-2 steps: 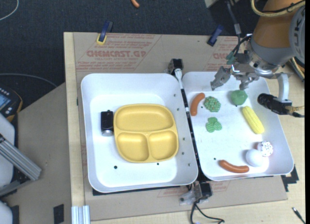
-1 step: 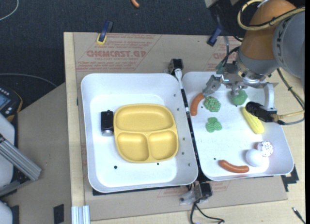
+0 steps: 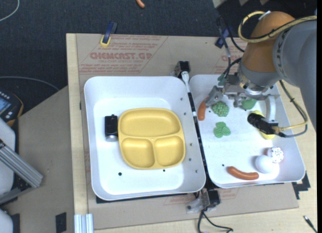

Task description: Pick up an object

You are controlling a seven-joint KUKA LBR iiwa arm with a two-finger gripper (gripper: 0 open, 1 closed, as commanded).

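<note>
The tool (image 3: 232,95) is hovering over the 12 o'clock end of the right bin (image 3: 241,147), and it is not showing how far open it is or whether it is gripping anything. A green broccoli floret (image 3: 220,109) is lying just beside it at 7 o'clock, and a second green piece (image 3: 247,103) is sitting close at 4 o'clock. An orange sausage (image 3: 202,110) is leaning against the bin's 9 o'clock wall, and a third green floret (image 3: 222,130) is resting near the middle. Toward 5 o'clock a white ball (image 3: 263,163) and a longer sausage (image 3: 242,173) are lying. In the left bin (image 3: 100,101) a yellow divided plate (image 3: 151,137) is sitting with a black block (image 3: 110,126) at its 9 o'clock.
</note>
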